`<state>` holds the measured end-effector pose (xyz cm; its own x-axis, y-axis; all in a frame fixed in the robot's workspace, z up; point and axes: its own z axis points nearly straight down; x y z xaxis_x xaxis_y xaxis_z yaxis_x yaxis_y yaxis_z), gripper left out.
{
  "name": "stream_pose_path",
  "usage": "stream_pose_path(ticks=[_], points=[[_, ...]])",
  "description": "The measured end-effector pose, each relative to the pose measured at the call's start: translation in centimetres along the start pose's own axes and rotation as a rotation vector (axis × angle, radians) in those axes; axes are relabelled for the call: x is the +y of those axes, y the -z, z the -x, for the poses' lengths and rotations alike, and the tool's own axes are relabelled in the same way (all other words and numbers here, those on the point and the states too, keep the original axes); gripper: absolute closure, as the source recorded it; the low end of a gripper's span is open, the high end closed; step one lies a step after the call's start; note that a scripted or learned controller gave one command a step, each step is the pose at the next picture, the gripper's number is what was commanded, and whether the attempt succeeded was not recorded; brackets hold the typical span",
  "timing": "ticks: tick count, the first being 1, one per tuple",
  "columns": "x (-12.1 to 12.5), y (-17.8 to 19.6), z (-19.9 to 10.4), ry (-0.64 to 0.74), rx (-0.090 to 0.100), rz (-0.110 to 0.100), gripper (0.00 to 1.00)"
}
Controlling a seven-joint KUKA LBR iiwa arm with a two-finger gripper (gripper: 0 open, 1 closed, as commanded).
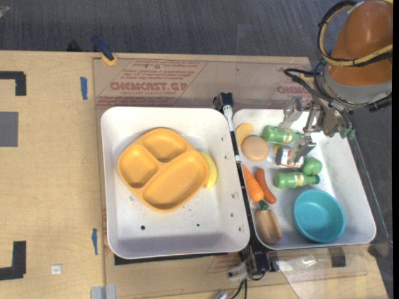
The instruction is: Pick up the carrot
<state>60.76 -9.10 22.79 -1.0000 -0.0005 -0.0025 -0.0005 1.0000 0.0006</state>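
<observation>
I saw the carrot (251,184) lying in the right bin (363,199) along its left wall, a red piece (265,187) touching it; the gripper (295,149) hung above the green bottles (293,167), well apart from it; I could not tell how its pincer stood; the teal bowl (318,215) sat nearby.

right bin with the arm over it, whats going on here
A grey arm with an orange band reaches in from the right, its gripper low over the right bin, among the green toy pieces. The carrot lies near the bin's left wall, beside a red piece, and the gripper is off to its right, not on it. A teal bowl sits at the front. The left bin has a yellow divided plate.
</observation>
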Motion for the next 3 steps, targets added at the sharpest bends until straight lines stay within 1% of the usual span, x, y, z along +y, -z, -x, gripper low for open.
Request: stream_pose_path(ticks=[1, 2, 3], points=[[5.0, -2.0, 4.3, -0.201, -0.007, 0.002, 0.0], [9.0, -2.9, 4.5, 0.363, -0.005, 0.002, 0.0], [8.1, 20.6, 6.2, 0.376, -0.028, -0.006, 0.0]])
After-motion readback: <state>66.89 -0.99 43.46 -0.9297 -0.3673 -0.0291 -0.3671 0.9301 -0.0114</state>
